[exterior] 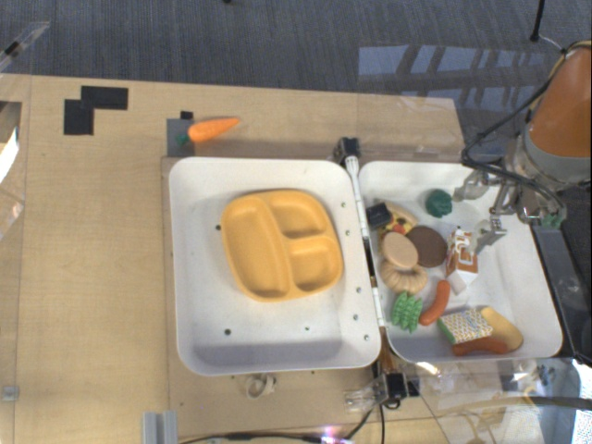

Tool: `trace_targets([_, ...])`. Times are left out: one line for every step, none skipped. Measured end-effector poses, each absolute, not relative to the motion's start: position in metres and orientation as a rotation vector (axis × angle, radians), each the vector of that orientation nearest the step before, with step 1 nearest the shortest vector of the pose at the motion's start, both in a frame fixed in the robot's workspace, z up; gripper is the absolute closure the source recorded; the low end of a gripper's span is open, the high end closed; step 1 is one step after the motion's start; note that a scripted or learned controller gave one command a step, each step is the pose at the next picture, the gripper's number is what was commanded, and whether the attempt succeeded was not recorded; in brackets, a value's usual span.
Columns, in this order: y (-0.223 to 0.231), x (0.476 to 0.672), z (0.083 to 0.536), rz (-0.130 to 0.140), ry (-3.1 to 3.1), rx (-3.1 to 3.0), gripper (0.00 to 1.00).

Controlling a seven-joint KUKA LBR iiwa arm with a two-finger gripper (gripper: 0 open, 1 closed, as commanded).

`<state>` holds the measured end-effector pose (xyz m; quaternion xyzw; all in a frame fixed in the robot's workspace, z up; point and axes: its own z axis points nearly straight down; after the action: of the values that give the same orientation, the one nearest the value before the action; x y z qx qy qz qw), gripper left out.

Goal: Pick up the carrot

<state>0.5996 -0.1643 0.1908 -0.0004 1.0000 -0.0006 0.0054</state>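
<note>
Carrot [213,129]: on the bench beyond the left bin's [185,248] far-left corner, lying roughly crosswise, tip pointing right. Gripper [482,213]: well apart, over the right bin [546,313], fingers spread, holding nothing.

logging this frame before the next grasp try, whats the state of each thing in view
carrot: lying on the bench, outside both bins, untouched
yellow tray: upright in the left bin, compartments bare
end effector: over the right bin, holding nothing
red sausage: lying flat in the right bin
green ball: resting in the right bin
</note>
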Motion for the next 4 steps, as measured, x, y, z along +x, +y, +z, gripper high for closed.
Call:
trace_targets([-0.118,0.543,0.091,-0.004,3.113,-0.233,0.00])
trace_targets([-0.209,0.552,0.142,-0.016,3.070,-0.593,0.00])
trace_targets([-0.192,0.501,0.164,-0.006,2.959,-1.028,0.00])
trace_targets([-0.130,0.564,0.222,-0.003,3.054,-0.644,0.00])
